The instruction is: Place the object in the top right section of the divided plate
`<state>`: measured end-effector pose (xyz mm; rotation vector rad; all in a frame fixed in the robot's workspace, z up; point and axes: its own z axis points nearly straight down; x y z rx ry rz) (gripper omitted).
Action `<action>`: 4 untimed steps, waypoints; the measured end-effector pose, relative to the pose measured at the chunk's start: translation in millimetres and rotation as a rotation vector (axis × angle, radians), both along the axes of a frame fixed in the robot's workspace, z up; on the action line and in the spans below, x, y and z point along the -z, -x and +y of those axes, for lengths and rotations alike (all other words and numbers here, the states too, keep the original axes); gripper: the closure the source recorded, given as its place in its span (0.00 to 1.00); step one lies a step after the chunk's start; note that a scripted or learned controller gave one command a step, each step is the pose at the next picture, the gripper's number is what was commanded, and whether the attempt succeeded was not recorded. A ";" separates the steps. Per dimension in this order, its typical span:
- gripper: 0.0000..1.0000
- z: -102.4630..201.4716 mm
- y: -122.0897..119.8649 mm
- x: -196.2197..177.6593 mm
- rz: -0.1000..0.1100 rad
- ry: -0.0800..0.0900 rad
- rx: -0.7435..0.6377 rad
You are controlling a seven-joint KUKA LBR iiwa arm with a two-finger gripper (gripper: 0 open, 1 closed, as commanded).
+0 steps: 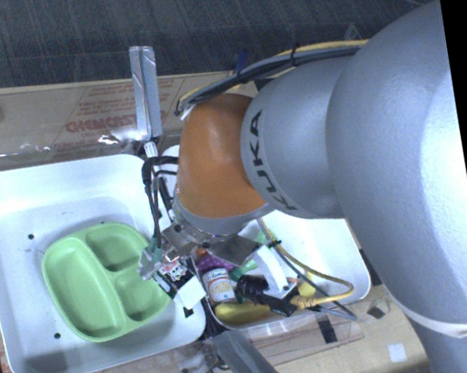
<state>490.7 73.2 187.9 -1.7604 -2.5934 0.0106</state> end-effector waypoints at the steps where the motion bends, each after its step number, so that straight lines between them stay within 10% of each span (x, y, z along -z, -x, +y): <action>1: 0.00 -0.1 -0.2 -0.2 -0.001 0.000 0.000; 2: 0.00 -7.2 -10.2 -27.9 -0.003 0.004 0.369; 4: 0.00 -25.9 -17.0 -174.8 -0.005 0.002 0.265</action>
